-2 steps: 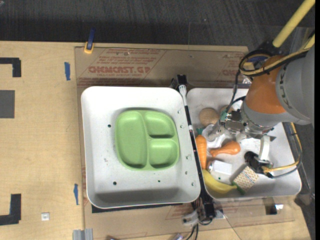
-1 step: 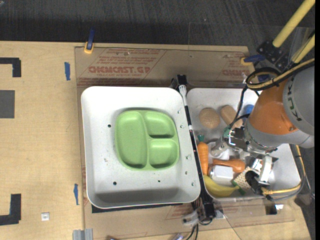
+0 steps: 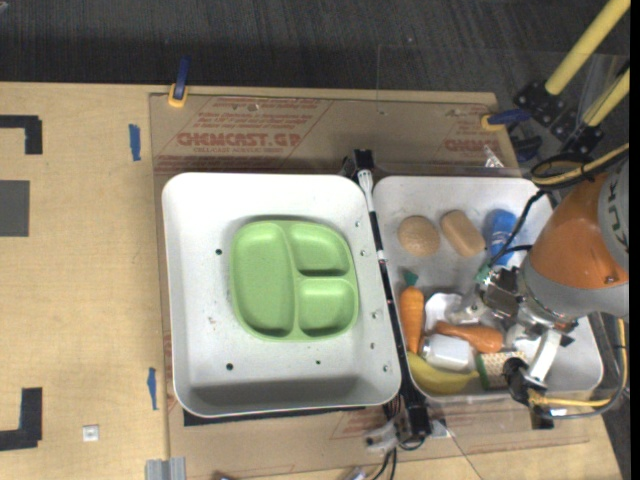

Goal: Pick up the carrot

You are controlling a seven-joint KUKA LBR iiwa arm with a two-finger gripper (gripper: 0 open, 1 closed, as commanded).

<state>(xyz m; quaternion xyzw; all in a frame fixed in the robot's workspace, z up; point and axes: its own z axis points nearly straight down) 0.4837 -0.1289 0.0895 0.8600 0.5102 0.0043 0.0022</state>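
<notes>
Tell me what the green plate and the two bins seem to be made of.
Green plate: likely moulded plastic, matte, one even colour with soft rounded dividers. Left bin and right bin: probably thin white plastic, slightly glossy, with smooth rounded corners.

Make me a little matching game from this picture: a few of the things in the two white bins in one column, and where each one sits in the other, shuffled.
Things:
1. green divided plate
2. carrot
3. banana
4. blue item

Places:
A. right bin, near edge, at the bottom of the pile
B. middle of the left bin
C. right bin, far side, beside the tan oval piece
D. right bin, upright along the wall next to the left bin

Pairs: 1-B, 2-D, 3-A, 4-C
</notes>
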